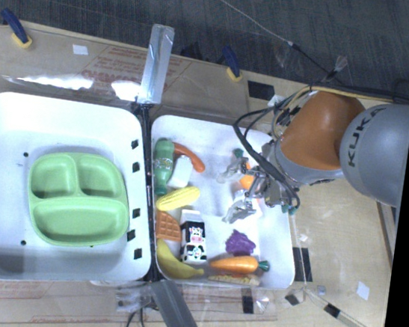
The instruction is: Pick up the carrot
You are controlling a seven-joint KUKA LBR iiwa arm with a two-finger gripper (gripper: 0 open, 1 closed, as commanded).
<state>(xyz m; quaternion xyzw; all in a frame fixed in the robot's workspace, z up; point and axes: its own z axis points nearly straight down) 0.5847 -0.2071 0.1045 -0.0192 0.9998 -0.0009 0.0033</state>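
From above, the claw (pixel 243 202) hung over the right bin (pixel 220 131), its open-or-closed state impossible to tell. The carrot (pixel 234 264) lay untouched at the bin's near wall, beside a purple toy (pixel 240 242) — so the approach step. Next: move nearer, descend, grip. "KUKA" showed on the arm (pixel 376 149).

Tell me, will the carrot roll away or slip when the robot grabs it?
Probably a bit. The carrot looks round, tapered and shiny like plastic, so it may slip or roll. It lies against the bin wall beside the banana, which could stop rolling. It looks stiff, not floppy.
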